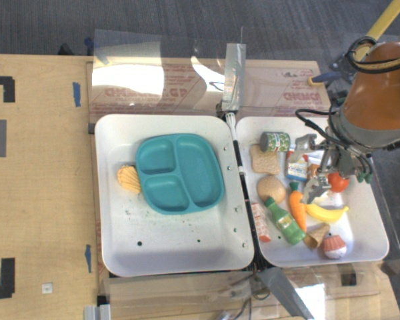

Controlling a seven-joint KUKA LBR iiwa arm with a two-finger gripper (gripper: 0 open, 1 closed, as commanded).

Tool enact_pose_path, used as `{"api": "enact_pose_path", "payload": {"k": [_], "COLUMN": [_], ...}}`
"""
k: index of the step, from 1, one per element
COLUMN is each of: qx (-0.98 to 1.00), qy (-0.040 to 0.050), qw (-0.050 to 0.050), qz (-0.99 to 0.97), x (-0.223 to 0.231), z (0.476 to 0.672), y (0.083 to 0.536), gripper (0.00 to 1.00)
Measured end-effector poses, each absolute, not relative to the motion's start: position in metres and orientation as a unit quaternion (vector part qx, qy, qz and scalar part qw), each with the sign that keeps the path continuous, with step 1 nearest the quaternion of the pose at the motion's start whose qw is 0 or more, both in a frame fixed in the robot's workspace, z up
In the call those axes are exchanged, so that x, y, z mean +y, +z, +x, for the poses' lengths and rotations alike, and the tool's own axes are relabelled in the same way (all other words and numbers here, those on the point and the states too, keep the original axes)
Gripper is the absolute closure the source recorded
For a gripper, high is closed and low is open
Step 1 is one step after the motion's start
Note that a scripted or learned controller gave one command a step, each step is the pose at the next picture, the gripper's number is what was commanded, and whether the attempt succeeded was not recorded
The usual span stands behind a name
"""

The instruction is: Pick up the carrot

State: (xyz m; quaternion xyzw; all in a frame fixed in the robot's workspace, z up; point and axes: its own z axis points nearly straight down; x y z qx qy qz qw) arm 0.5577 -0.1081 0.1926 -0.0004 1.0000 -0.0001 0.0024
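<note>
The carrot [297, 209] lies in the right bin [377, 239], orange, with its narrow end pointing toward the near edge. It sits between a green bottle [285, 221] on its left and a yellow banana [327, 212] on its right, touching or almost touching both.

From left to right, the layout is as follows. The desk [33, 179] is a tan board with black corner marks. The left bin [180, 255] holds a teal divided plate [180, 173], set at a slant, and a small yellow shell-shaped item [129, 178] just beside the plate's left rim. The right bin holds, at its left side, a green can [275, 142] at the far end, a tan slice of bread [265, 159] below it and a brown potato [271, 189] nearer the viewer. Toward the near right corner lie an ice-cream cone [315, 236] and a pink-and-white item [334, 246].

The end effector [317, 187] hangs low over the right bin, just to the right of the carrot's thick end and above the banana. Its fingers stand slightly apart (the exact gap is hard to judge), and nothing is seen between them. The carrot rests on the bin floor, not gripped.
</note>
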Motion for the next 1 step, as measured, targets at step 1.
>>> {"api": "enact_pose_path", "payload": {"k": [1], "qx": [1.000], "qy": [-0.0021], "qw": [0.010], "qz": [-0.029], "x": [-0.1078], "z": [0.5380], "y": [0.1062], "gripper": [0.00]}}
